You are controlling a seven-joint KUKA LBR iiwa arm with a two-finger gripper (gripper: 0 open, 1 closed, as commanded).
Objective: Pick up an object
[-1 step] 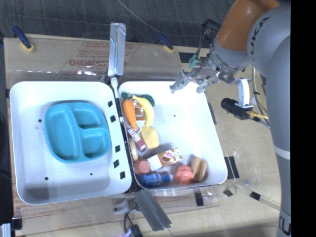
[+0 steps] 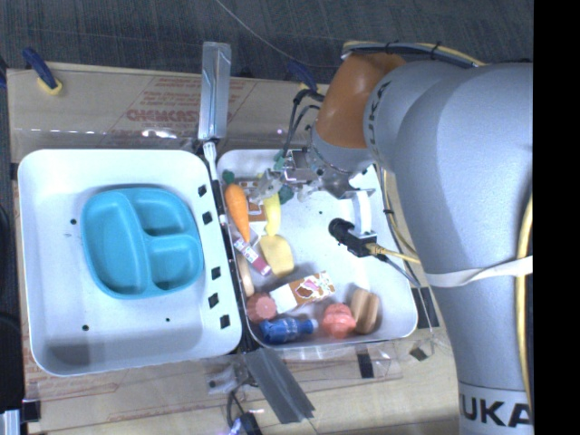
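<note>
A: So, what are we looking at from above the bench?

B: We are looking down on two white bins side by side. The left bin (image 2: 45, 243) is holding a blue divided tray (image 2: 142, 240). The right bin (image 2: 399, 311) is holding a scatter of toy food, and the grey arm (image 2: 435, 152) is reaching into its far end from the right.

A: How far along are we judging the pick to be?

B: We are judging it to be at the start. Nothing is lifted. The gripper (image 2: 288, 172) is hanging low over the far end of the right bin, just beside a carrot (image 2: 236, 208) and a yellow banana-like piece (image 2: 271, 217). A pale yellow lump (image 2: 277, 254), a small carton (image 2: 306, 292), a blue bottle (image 2: 283, 329), a red ball (image 2: 337, 319) and a bun (image 2: 365, 307) are lying nearer the front, all resting on the bin floor.

A: And the jaws?

B: We cannot tell whether they are apart or together; the wrist and its cables are crowding that spot. We are seeing no object between them, and whether they are touching the carrot or the yellow piece is unclear.

A: What is left?

B: As we read it, everything: closing on one piece and raising it.
</note>
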